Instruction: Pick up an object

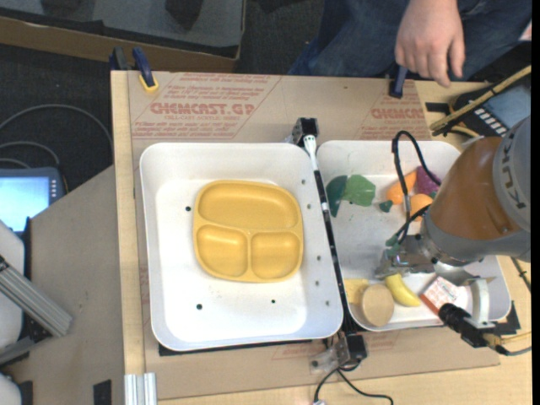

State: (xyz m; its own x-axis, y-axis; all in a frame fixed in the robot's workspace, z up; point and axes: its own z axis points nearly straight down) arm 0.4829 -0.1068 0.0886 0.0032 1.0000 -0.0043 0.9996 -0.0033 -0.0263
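One gripper (395, 260) hangs low in the right bin (359, 154) near the banana (402, 291), seemingly reaching to grasp; finger spread: cannot tell.

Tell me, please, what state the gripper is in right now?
Gripper: down in the right bin beside the banana; open or shut cannot be told, and no object is visibly held.

A brown board-topped bench (253, 99) stands on dark carpeted floor (51, 99). A glowing screen (25, 197) sits at left. A person (422, 7) stands behind.
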